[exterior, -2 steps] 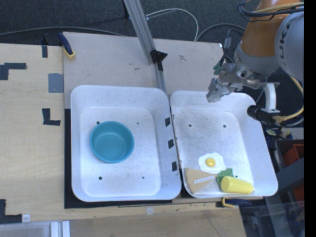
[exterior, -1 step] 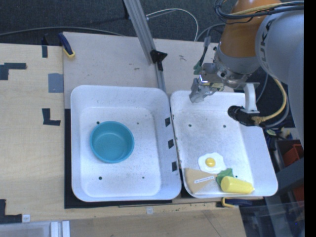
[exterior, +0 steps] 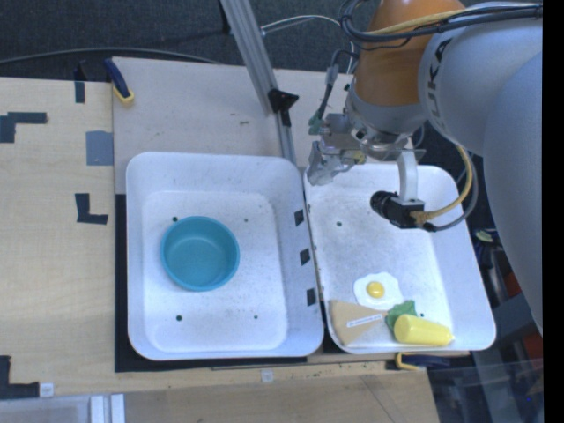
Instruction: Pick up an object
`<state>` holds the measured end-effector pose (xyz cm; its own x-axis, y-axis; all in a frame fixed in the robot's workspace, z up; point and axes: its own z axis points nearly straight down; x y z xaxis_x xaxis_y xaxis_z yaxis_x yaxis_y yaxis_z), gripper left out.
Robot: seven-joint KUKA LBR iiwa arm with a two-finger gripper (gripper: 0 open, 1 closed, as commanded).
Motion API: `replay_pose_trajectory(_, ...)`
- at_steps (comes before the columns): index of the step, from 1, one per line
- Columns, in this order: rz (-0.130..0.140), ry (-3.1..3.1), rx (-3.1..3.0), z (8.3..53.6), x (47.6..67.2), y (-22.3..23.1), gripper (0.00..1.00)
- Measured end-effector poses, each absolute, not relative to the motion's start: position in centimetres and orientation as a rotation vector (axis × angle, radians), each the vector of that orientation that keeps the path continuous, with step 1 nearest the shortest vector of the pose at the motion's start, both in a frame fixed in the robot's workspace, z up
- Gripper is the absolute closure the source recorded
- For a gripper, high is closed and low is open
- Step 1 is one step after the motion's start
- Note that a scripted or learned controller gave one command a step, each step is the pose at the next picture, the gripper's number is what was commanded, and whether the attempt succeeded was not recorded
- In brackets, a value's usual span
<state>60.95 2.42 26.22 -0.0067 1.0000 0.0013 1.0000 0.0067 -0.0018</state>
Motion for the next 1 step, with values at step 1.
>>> replay_pose_trajectory(1,0.003,-2.226,-2.214,25.18,60.35,7.08,1.0)
